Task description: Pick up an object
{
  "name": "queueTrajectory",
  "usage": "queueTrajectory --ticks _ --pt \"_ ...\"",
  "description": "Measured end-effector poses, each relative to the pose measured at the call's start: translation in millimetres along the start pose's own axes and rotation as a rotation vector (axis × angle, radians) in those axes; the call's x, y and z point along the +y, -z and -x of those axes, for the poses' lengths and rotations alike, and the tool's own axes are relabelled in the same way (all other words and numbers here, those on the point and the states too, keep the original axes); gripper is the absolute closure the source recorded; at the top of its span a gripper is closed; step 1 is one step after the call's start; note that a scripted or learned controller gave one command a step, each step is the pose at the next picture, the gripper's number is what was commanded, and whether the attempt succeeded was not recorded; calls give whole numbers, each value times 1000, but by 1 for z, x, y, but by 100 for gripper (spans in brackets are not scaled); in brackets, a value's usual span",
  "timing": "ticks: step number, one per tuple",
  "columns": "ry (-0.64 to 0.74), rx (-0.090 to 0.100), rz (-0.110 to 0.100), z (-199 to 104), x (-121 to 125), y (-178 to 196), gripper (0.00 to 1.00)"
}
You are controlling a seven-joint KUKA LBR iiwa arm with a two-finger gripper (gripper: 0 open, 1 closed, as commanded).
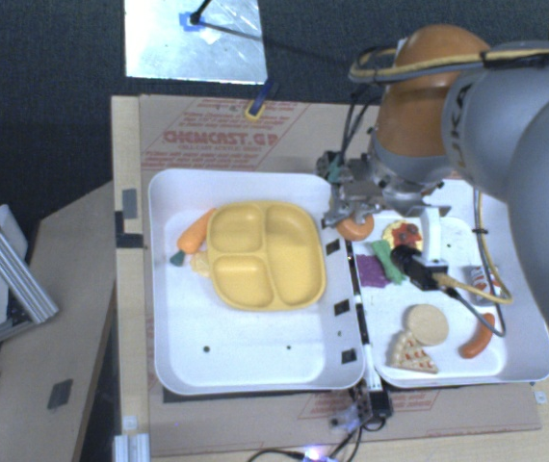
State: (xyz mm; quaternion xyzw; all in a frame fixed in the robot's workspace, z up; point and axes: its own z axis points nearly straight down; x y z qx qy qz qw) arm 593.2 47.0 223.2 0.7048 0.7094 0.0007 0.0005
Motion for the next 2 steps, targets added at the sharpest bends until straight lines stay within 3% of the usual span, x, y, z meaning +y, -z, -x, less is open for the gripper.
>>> queueTrajectory --ticks 1,2 --pt "-6 0 -3 -1 -16 -8 100" --pt "-6 0 1 7 -15 9 100"
